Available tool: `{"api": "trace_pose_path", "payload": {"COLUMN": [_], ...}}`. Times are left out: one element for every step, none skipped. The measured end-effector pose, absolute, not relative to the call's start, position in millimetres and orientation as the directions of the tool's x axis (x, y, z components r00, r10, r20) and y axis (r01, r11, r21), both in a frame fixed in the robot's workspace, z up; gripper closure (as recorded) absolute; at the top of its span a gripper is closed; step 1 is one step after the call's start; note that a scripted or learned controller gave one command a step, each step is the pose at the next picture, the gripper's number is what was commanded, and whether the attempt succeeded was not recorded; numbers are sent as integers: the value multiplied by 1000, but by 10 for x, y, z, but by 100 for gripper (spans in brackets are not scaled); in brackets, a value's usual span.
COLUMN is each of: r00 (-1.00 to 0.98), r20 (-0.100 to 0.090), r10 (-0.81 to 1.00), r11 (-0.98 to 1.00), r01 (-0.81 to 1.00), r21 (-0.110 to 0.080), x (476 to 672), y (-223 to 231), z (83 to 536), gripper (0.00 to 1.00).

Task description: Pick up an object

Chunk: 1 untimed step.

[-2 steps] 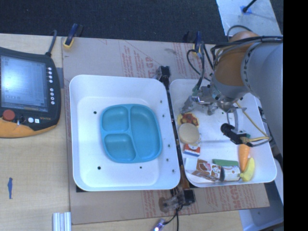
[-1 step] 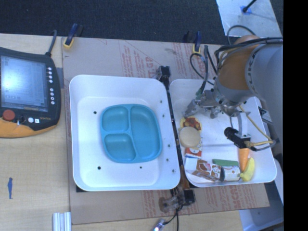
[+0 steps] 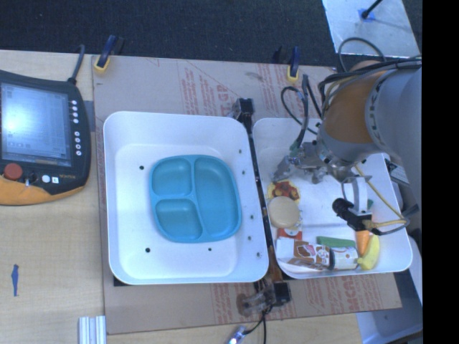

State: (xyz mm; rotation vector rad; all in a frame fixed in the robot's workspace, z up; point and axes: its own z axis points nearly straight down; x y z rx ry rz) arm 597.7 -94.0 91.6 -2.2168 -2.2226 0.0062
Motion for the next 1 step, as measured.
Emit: {"api": "trace_pose_path", "payload": {"r00": [-5], "r20": [-1], "r10": [1000], "r11": [5], "r01": [1000], "r21": [-4], "x": [5669], "y": [-918], "z": [918], "gripper": [0]}}
